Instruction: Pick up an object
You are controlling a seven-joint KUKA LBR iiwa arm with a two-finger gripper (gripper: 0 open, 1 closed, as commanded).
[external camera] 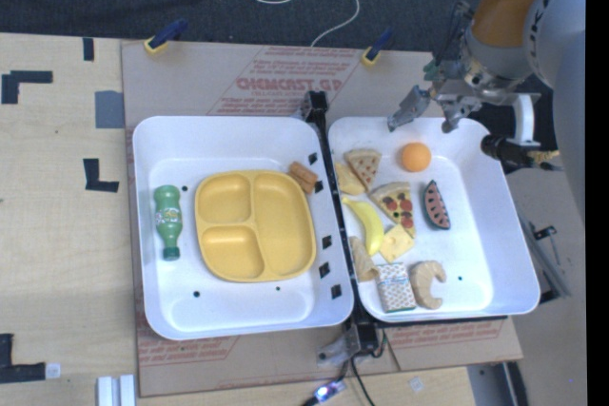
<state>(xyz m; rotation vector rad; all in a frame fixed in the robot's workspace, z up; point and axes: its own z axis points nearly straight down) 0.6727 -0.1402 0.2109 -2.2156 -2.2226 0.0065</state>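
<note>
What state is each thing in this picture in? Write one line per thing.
pincer: open, holding nothing, above the right bin's far edge
green bottle: lying on its side in the left bin
yellow divided plate: lying flat in the left bin, nothing in its compartments
orange: resting loose in the right bin
banana: lying among the other toy foods
watermelon slice: lying apart, near the right wall

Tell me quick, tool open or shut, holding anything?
Tool: open, holding nothing, above the far edge of the right bin, near the orange.
</note>
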